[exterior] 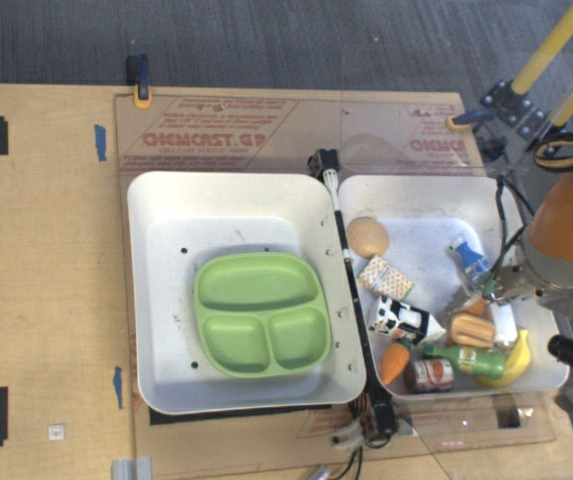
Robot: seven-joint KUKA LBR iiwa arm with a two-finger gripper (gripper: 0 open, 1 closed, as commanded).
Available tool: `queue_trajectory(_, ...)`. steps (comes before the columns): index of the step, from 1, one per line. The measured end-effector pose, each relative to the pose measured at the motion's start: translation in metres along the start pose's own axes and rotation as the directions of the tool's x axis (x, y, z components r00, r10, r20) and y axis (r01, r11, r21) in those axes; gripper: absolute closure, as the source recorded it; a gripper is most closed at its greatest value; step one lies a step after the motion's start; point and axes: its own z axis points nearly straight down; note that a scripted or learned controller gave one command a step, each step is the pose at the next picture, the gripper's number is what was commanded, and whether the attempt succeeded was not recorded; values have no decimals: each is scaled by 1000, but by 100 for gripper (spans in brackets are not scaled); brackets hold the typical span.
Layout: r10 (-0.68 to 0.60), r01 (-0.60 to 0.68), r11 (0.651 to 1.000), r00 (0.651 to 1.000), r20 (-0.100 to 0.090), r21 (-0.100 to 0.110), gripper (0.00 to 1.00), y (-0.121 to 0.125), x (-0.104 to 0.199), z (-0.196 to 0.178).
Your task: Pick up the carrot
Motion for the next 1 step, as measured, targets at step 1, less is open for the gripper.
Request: queue_trajectory(1,-201,201,980,980,9,-6,100,-21,54,-1)
